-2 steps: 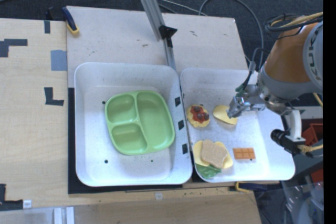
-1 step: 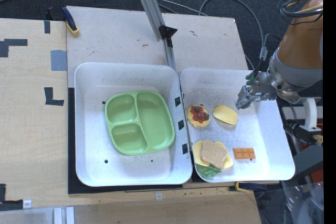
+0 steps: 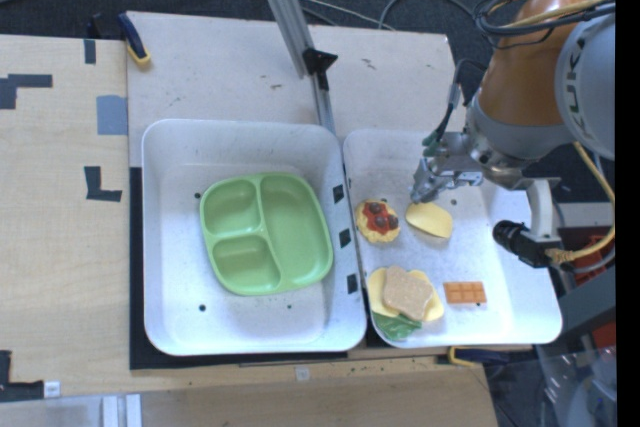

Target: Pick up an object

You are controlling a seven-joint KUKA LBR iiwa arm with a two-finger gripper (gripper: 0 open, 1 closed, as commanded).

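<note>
We see two white bins: the left bin (image 3: pixel 160 245) holds a light green divided tray (image 3: pixel 266 233). In the right bin (image 3: pixel 530 305) lie a pale yellow piece (image 3: pixel 431 221), a yellow round with a red and dark centre (image 3: pixel 378 220), a tan, yellow and green sandwich (image 3: pixel 405 299) and an orange waffle-patterned block (image 3: pixel 464 293). The arm (image 3: pixel 540 65) is grey and orange.
</note>
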